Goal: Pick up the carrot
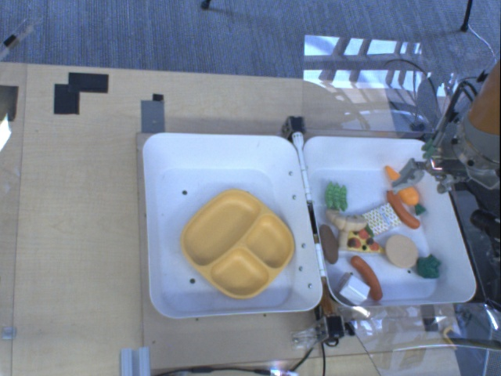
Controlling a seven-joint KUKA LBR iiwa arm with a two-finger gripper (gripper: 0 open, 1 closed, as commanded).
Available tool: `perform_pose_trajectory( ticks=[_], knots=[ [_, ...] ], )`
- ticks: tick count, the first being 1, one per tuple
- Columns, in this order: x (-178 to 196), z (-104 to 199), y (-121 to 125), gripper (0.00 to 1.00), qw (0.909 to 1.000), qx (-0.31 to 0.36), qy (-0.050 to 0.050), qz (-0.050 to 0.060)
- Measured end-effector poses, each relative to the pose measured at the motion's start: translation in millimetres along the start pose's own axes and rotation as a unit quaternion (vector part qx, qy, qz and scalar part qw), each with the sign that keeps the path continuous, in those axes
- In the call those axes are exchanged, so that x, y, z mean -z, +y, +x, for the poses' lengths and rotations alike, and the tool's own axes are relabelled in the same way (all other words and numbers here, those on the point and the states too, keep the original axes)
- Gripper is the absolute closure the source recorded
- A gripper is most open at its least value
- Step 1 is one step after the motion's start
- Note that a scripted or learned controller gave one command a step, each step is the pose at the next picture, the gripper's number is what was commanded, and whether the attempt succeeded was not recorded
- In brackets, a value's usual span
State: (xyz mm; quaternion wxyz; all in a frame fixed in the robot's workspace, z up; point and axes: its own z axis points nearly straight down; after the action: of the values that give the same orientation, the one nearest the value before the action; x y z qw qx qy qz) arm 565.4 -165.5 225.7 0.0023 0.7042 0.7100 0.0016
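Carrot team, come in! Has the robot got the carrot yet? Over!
Gripper low over right bin, jaws unclear. Carrot lying just beside it, not seen held. Red sausage and green piece close by. Over.

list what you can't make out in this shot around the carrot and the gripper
- Gripper: too small and blurred in the camera view to tell its finger state.
- Carrot: partly covered by the gripper, so contact is unclear.
- Arm: cut off by the right edge.
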Motion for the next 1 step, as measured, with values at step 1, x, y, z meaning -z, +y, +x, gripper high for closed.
perform_pose_trajectory(
  ticks=[1],
  knots=[
    [-129.8, -36.0, 46.3, 0.00, 1.0000, -0.002, 0.000, -0.001]
  ],
)
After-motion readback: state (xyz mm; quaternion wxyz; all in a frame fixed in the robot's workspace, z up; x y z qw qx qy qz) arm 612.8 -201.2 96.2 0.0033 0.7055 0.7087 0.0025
